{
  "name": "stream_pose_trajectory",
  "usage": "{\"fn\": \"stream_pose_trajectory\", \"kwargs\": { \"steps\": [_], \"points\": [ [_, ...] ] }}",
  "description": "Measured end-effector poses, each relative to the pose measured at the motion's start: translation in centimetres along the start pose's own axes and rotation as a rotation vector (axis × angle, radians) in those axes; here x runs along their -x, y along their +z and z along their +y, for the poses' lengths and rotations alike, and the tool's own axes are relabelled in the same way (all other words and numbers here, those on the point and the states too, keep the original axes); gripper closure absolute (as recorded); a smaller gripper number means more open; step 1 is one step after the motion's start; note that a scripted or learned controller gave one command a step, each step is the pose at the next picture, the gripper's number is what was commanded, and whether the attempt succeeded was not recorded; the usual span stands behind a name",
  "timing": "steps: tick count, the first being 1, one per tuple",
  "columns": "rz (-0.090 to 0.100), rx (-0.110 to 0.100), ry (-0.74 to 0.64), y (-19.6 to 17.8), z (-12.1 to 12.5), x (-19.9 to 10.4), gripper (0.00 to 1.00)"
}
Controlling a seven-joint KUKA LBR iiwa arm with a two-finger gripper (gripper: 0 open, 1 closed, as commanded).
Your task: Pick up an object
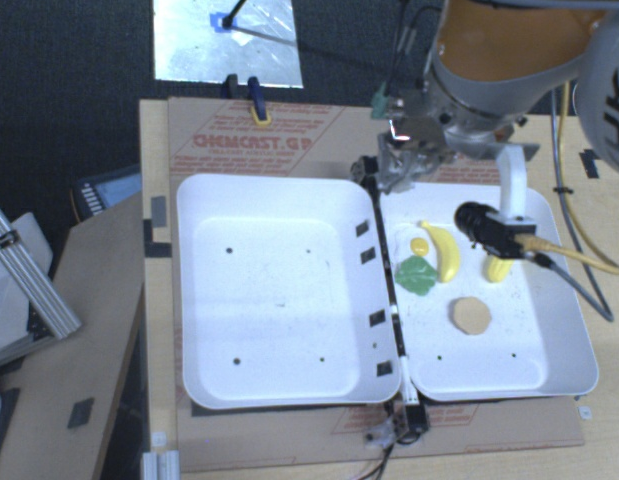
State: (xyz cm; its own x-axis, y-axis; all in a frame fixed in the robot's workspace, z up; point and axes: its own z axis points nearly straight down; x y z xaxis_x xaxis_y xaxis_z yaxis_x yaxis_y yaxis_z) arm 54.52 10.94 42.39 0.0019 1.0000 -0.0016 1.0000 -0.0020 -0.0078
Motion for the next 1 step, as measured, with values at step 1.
{"fn": "stream_pose_trajectory", "kwargs": {
  "steps": [1],
  "points": [
    [0.000, 0.004, 0.004, 4.22, -4.42, 6.79, 1.00]
  ]
}}
